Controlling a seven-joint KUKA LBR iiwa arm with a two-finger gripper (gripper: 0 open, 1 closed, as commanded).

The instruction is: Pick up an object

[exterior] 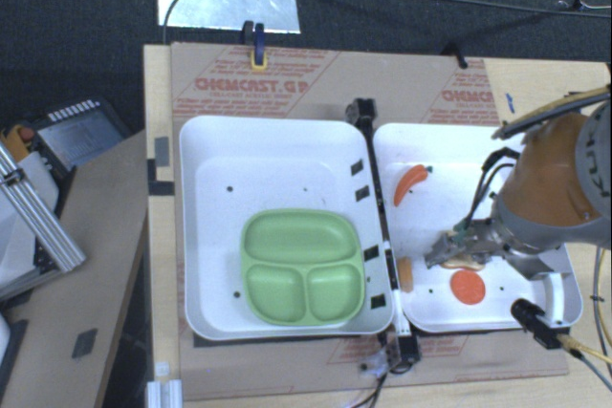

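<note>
White bins, 2 of them, sit side by side on the bench (316, 76). Look at the right bin (449, 143) first, bc that's where the arm (559, 177) is. It comes in from the right, grey w/ an orange band, and bends down into that bin. The gripper (457, 250) hangs low over the bin floor, about in the middle and a bit toward the front.

You can't tell if the gripper is spread or pressed together. Its tip is just a small grey blur, so you can't tell if it holds anything.

3 small things lie in the right bin:
- The red disc (468, 287) lies flat just beside the gripper tip, on the front side. It's very near, but you can't tell if they touch.
- The orange curved piece (411, 182) lies farther back and to the left, well apart from the gripper, near the wall btw the bins.
- The little tan stick (404, 274) lies right by that same wall, left of the red disc, near the gripper but apart from it.

The left bin (220, 148) has a green plate (301, 265) in it, toward the front. It has 3 parts: 1 long part at the back and 2 small parts at the front.
</note>
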